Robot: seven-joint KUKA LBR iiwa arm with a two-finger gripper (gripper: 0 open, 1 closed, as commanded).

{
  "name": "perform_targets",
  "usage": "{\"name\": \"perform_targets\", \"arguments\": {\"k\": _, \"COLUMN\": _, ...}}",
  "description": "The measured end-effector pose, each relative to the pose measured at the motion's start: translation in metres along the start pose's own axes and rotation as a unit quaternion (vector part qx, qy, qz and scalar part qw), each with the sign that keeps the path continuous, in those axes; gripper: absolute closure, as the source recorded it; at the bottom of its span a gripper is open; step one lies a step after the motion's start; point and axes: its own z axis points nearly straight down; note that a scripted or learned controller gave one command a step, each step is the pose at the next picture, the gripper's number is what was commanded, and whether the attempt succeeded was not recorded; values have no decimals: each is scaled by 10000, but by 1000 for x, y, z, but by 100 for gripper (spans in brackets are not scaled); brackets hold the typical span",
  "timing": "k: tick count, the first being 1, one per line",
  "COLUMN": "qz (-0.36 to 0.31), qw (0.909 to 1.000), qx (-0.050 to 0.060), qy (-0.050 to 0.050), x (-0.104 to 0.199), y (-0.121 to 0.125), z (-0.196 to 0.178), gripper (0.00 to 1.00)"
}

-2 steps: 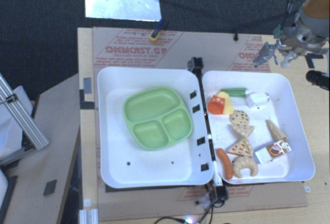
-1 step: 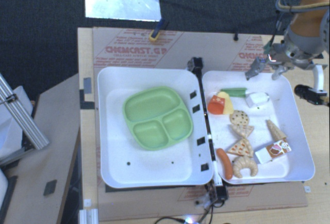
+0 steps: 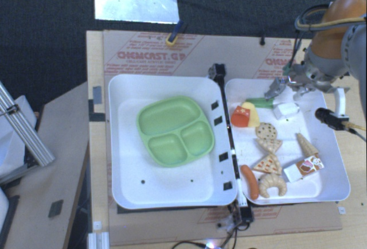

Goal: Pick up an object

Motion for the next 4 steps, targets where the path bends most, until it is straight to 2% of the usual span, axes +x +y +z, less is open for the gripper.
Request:
{"name": "perform_targets", "arguments": {"k": 1, "qz": -9, "qw": 10000, "qx": -87, "qy": -17, "x": -1, "y": -3, "z": 30, "gripper": 0}}
{"name": "perform_targets", "arguments": {"k": 2, "qz": -13, "qw": 9999, "qx": -116, "qy": -26, "x": -1, "y": 1, "z": 36, "gripper": 0}}
{"name": "perform_targets", "arguments": {"k": 3, "qz": -24, "qw": 9998, "qx": -162, "qy": -71, "x": -4, "y": 2, "z": 23, "gripper": 100}}
{"name": "perform_targets", "arguments": {"k": 4, "qz": -14, "qw": 10000, "qx": -45, "qy": -6, "x": 2, "y": -5, "z": -31, "gripper": 100}}
